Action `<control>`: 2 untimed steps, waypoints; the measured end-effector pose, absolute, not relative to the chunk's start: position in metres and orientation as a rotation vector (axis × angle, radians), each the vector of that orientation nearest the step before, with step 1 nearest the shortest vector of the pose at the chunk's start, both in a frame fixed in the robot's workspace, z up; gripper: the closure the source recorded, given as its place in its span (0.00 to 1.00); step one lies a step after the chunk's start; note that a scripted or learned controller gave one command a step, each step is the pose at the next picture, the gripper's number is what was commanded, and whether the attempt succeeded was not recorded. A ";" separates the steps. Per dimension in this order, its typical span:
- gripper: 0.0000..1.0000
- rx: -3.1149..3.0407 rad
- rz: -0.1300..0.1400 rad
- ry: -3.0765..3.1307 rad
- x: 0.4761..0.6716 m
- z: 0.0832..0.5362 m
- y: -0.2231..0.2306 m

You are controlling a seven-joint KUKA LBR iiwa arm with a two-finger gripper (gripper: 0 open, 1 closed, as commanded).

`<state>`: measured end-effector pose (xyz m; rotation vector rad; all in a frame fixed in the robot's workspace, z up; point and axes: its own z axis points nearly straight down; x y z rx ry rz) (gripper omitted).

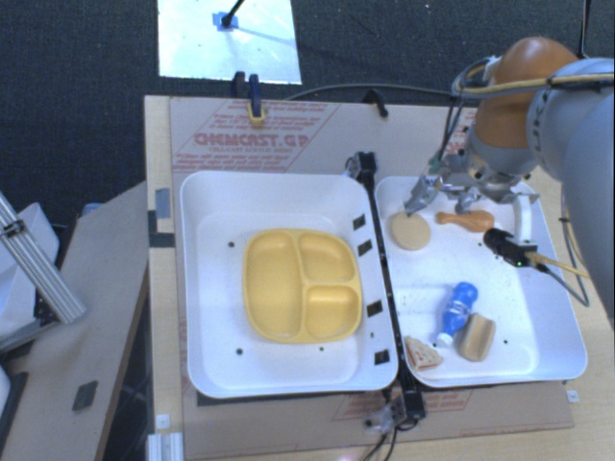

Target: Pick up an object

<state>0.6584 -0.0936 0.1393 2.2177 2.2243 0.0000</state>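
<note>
I see the end effector (440,192) spread wide, holding nothing, above a round tan disc (410,230); glossy yellow divided plate (302,284) sits in the left white bin (207,248); surface is plywood.

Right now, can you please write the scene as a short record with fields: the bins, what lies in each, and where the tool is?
left bin: yellow divided plate
right bin: round tan disc, tan drumstick-shaped piece, blue bottle, tan block, wedge-shaped piece
tool: over the far end of the right bin, beside the disc and the drumstick-shaped piece
held: nothing seen between its fingers
</note>
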 end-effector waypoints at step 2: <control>1.00 2.210 0.014 2.217 0.663 0.106 -0.093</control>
